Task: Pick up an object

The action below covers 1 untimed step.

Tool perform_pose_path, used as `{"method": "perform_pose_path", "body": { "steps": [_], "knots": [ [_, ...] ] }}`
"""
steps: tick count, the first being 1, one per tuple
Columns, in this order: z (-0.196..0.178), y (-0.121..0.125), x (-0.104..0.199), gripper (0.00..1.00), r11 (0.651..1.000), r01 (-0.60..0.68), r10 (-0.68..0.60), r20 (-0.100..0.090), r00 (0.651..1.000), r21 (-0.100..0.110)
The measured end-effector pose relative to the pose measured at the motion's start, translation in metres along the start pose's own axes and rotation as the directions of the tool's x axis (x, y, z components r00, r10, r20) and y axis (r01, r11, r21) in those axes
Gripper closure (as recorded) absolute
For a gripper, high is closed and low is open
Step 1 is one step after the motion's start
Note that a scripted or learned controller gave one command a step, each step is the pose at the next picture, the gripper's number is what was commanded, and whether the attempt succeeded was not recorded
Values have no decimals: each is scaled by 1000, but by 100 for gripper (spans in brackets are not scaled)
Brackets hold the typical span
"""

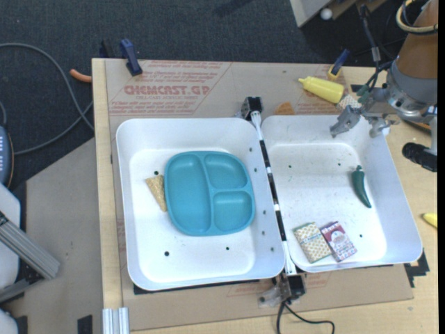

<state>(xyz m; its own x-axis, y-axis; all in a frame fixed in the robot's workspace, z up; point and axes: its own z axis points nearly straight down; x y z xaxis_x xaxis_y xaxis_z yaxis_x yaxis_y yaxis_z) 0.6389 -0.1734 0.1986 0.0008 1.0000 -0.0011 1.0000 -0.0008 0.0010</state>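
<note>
- Step in hand, as judged: the approach. Nothing is lifted yet.
- The end effector [359, 122] hangs over the right bin's [316, 176] far rim, fingers spread apart, holding and touching nothing.
- Candidates lie in that bin: a green pepper [361, 186] just below it, two small packets [325, 241] at the near edge.
- Next move calls for descending over the pepper and closing along its narrow width.

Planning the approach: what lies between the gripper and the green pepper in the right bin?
In the camera view, only bare white bin floor lies between the gripper and the green pepper.
</note>
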Motion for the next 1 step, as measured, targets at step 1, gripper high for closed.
{"method": "perform_pose_path", "body": {
  "steps": [1],
  "knots": [
    [23, 4, -43, 0, 1000, 1, -1, 1, 1000, -2]
  ]
}}
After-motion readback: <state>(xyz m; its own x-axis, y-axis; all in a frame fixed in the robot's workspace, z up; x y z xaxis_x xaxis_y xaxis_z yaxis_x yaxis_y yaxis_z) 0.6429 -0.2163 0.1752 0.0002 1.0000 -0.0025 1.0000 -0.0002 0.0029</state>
